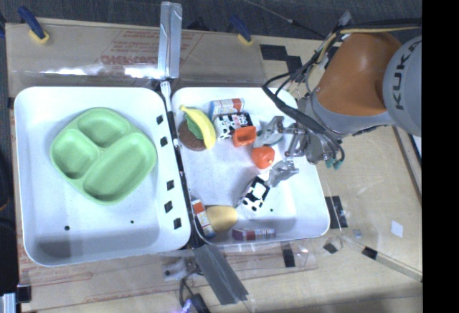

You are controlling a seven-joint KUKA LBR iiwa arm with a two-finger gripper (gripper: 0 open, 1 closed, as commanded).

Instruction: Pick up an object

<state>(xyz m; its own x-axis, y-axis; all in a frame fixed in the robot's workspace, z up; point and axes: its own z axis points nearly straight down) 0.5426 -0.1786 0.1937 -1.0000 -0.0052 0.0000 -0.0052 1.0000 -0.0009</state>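
Observation:
My gripper (275, 153) hangs low over the right bin (305, 215), at its right side, with its two fingers spread open. A small orange-red round object (262, 156) lies on the bin floor just left of the gap between the fingers; nothing is held. An orange cup (244, 136) lies a little further left. A banana (200, 126) rests on a brown disc (190, 138) by the bin's left wall. A black-and-white spotted block (254, 195) lies just below the lower finger.
A red can (226, 105) and a black-and-white box (235, 121) sit at the bin's back. A yellowish lump (221, 217), a small bottle (200, 214) and a red pen (252, 233) lie along the front. The left bin (29, 218) holds a green divided plate (104, 153).

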